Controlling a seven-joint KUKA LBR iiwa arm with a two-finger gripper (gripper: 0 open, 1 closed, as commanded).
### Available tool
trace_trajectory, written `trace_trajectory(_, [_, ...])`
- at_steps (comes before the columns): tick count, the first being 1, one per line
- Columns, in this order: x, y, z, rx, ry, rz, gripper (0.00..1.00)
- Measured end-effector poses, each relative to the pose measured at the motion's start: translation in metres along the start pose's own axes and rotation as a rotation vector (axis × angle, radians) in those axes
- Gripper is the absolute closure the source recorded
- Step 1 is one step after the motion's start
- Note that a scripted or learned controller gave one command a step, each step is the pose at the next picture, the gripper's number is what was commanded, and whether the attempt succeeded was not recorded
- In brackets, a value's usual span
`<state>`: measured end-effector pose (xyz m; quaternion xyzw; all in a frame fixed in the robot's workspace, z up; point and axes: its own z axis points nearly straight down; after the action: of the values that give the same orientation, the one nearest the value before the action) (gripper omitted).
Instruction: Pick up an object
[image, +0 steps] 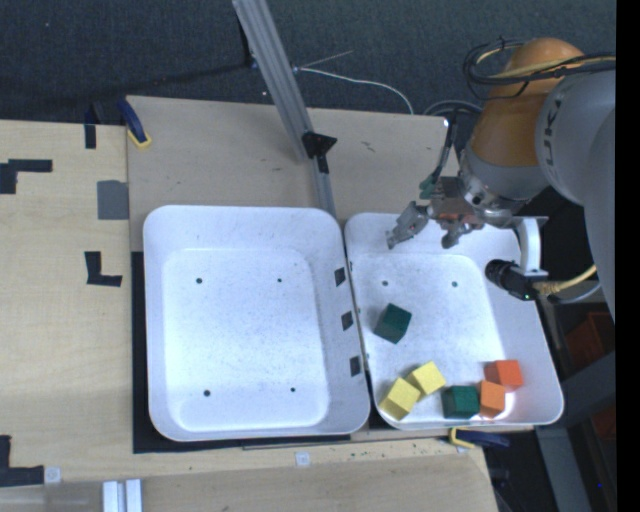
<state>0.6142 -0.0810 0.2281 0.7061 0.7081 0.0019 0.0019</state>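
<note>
Nearest, bottom right of frame: a cluster of small blocks lies along the lower edge of the right-hand shallow white plastic bin (520, 330). There are two yellow cubes (414, 388) touching each other, a dark green cube (461, 401) just right of them, and two orange cubes (498, 385) stacked or pressed together at the bin's lower right corner. Any of these could be the pick target.

A bit further up, a lone dark green block (393, 323) sits tilted near the middle of the same bin, well apart from the cluster.

The left-hand white bin (160, 300) sits beside it on the pale wooden desk (60, 330).

Further up, upper right of frame: the pincer (430, 228) hangs over the top rim of the right bin, fingers spread apart, nothing between them. The grey arm with an orange band (520, 110) is behind it.

Progress: judged at the start, nothing grasped. The pincer is well apart from every block; the lone green one is nearest. Left to do: move over a block, descend, close, lift.
</note>
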Motion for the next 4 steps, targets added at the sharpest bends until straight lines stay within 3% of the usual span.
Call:
trace_trajectory(1, [0.027,-0.061,0.038,0.014,0.001,0.002,0.00])
trace_trajectory(2, [-0.014,-0.093,0.130,0.018,0.000,0.007,0.00])
trace_trajectory(3, [0.008,-0.097,0.031,0.000,0.000,0.000,0.00])
trace_trajectory(4, [-0.009,-0.079,0.128,0.014,0.001,0.003,0.00])
